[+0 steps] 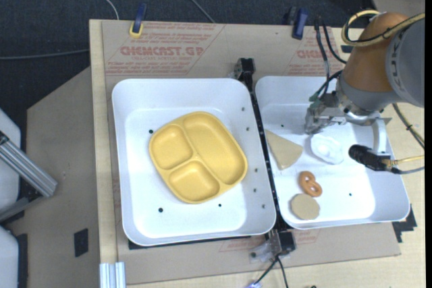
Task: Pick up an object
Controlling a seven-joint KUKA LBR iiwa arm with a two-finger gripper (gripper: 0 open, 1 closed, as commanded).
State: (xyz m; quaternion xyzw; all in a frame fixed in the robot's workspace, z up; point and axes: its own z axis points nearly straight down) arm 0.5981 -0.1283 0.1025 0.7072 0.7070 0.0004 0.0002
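Observation:
The right bin [351, 209] holds a cream wedge [284, 150], a white rounded object [327, 148], a small orange pretzel-like ring [309, 183] and a tan round cookie [305, 207]. My gripper [318, 119] hangs low at the back of that bin, just behind and to the left of the white object and to the right of the wedge's far tip. Nothing shows between its fingers.
A yellow three-compartment tray [196, 156] lies in the left bin [135, 212]. A black divider clamp [245, 67] sits between the bins at the back. Cables [334, 44] run down to the wrist. A black fitting [368, 157] sticks out over the right bin.

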